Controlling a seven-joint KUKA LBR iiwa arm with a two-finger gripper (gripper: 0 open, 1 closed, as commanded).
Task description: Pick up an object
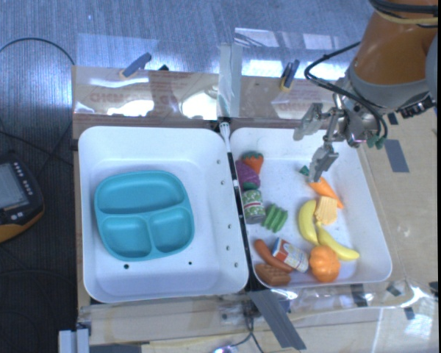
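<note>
Two fingers [306, 123] visible, spread apart: jaws [314, 142] open, nothing between them. One finger points down-left over the right bin [367, 197], its tip just above the carrot [324, 189]; can't tell if it touches. The other finger sticks out left, over the bin's back edge.

Carrot lies near the bin's middle-right, tilted, pointed end toward the right wall. A small dark green bit [304, 170] sits just left of the lower fingertip. Below the carrot: a yellow wedge [325, 210] resting on two bananas [309, 223], one curving left, one running toward the front right corner. An orange [324, 263] sits at the front, touching the banana end.

Along the bin's left wall, back to front: a red-and-purple vegetable [248, 169], a small jar [252, 204], green pods [275, 217] just beside it, then a sausage [268, 254] and a red-white can [292, 255] lying on its side at the front.

Left bin [117, 142] holds a teal three-compartment tray [143, 213], well apart from the arm [393, 43].

Arm comes in from the upper right, orange band above the wrist. Both bins sit side by side on the surface [419, 219]
</note>
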